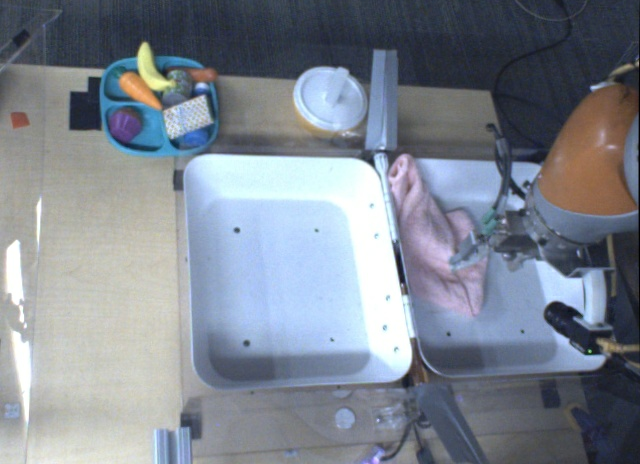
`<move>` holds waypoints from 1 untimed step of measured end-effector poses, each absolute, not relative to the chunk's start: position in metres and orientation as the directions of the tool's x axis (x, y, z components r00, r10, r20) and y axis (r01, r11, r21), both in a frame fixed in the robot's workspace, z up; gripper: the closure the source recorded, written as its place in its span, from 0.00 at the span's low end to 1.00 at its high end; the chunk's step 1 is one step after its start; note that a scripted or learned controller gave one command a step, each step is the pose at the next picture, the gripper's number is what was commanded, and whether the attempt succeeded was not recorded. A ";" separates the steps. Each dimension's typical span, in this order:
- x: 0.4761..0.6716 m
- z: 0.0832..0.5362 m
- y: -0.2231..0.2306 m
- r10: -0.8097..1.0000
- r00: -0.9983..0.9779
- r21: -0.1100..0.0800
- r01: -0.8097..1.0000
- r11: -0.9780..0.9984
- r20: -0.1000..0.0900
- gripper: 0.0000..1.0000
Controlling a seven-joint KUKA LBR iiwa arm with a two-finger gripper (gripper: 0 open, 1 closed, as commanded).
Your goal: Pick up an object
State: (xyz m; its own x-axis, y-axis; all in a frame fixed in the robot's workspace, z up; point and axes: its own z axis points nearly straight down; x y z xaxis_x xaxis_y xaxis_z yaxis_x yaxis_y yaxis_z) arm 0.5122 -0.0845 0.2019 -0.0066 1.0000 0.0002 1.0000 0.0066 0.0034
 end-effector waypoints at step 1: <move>0.550 0.092 -0.113 0.998 -0.069 0.011 0.998 0.069 -0.002 0.00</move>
